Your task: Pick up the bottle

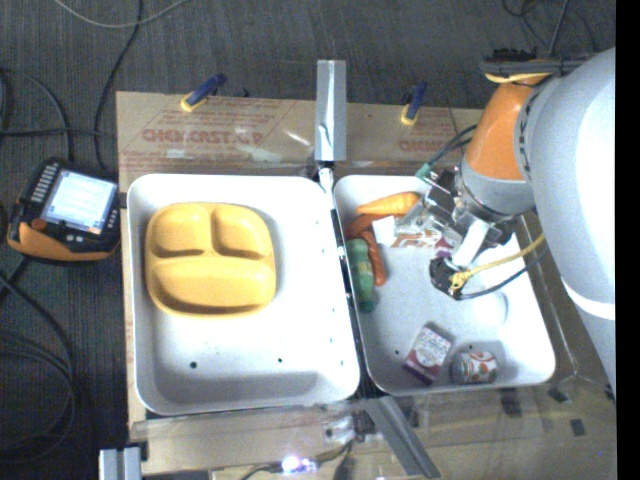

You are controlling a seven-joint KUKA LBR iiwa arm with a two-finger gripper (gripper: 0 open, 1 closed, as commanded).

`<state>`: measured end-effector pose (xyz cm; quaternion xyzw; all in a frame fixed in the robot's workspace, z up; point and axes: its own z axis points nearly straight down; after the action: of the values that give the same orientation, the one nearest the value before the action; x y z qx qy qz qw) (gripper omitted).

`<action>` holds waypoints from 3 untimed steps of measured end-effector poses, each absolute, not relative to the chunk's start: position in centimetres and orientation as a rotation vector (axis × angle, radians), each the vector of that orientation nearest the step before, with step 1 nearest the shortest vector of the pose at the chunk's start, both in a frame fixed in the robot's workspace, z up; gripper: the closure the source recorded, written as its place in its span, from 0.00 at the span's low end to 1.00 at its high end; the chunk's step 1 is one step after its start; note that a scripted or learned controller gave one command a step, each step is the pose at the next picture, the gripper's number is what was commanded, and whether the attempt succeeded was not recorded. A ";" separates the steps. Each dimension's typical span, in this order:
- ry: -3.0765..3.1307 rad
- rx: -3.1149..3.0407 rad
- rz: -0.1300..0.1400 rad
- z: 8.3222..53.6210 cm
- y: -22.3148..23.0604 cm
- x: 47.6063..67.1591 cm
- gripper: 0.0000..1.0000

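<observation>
**Green bottle wedged on the bin wall, this grab looks fiddly**

Camera view, looking down at a slant. The bottle [359, 271] is in the right bin [520, 363], lying flat at about 9 o'clock, long axis running roughly 12 to 6, right against the left wall. It's green, slim and rounded, and looks like smooth plastic. A small red-orange thing [377, 261] is tucked against its 3 o'clock side; I can't tell what it is. A carrot [388, 205] lies at 11 o'clock in the bin, tapered and matte orange.

The gripper [434, 218] hangs over the bin near 1 o'clock, well apart from the bottle, over a crinkly white-and-red packet [408, 235]. I honestly can't tell how far open it is, and I see nothing held in it.

My take on doing this well: swing toward 9 o'clock, turn the wrist so the jaws close across the narrow width, and come down near the bottle's 6 o'clock end, where the red-orange thing isn't in the way. The wall leaves little room on that side, and round slick plastic will probably roll or squirt out of an off-centre pinch.

Also in the right bin: a boxy little carton [429, 352] at 6 o'clock and a shiny can [475, 366] at 5. The left bin [170, 383] holds a glossy yellow divided tray [212, 258].
</observation>
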<state>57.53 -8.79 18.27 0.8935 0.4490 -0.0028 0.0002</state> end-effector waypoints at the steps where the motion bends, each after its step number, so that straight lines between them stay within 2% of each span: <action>1: 1.198 2.902 0.009 8.9 -16.2 54.8 0.00; 2: 1.221 2.890 -0.009 8.8 -10.7 62.4 0.00; 3: 1.375 2.816 0.010 8.9 -10.5 56.1 0.00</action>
<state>56.06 -10.49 8.93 0.8986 0.4387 0.0032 0.0038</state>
